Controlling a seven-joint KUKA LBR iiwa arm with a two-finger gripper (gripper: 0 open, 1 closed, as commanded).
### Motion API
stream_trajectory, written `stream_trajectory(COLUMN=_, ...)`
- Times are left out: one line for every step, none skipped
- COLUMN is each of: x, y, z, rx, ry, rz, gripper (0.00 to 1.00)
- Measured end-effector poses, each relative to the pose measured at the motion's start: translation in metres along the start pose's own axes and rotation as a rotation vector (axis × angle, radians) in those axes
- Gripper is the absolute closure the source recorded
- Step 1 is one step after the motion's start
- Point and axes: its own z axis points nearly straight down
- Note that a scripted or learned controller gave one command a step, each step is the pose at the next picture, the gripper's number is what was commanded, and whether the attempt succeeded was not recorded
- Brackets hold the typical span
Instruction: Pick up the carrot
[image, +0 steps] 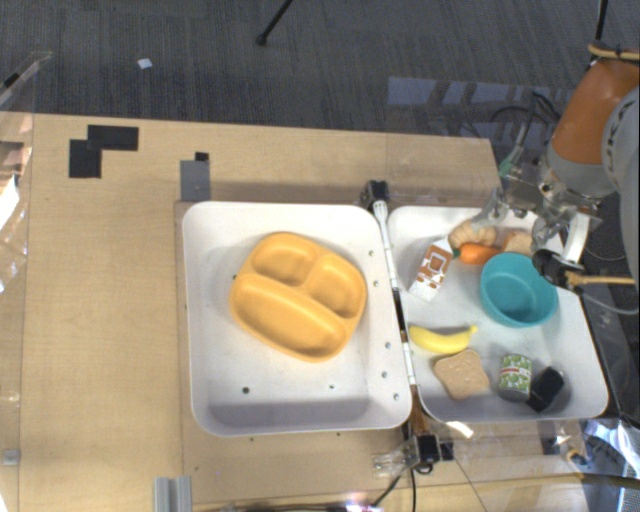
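The arm reaches in from the right over the far right corner of the right bin. Its orange band sits high at the right edge, and the grey wrist below it angles down and to the left, ending in the jaws, which hang at the far edge of that bin. Whether the jaws are apart or together cannot be told from this slant, and nothing shows clearly between them.

The carrot lies in the far part of the right bin, just left of the teal bowl and touching or nearly touching its rim. A pale bread roll sits just beyond the carrot, and a small white and brown carton lies to its left. Nearer in the same bin are a banana, a slice of toast, a small green and white can and a black object.

The left bin holds a yellow divided plate, turned at an angle. Both bins rest side by side on the desk.
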Motion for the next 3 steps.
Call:
stream_trajectory(x=-0.007, y=-0.017, z=0.091, rx=0.006, ry=-0.001, rz=-0.017, gripper=0.00)
stream_trajectory(x=0.001, y=-0.017, z=0.079, rx=0.011, ry=0.009, rz=-0.028, gripper=1.00)
stream_trajectory(x=-0.009, y=-0.020, z=0.087, rx=0.015, ry=0.031, rz=-0.288, gripper=1.00)
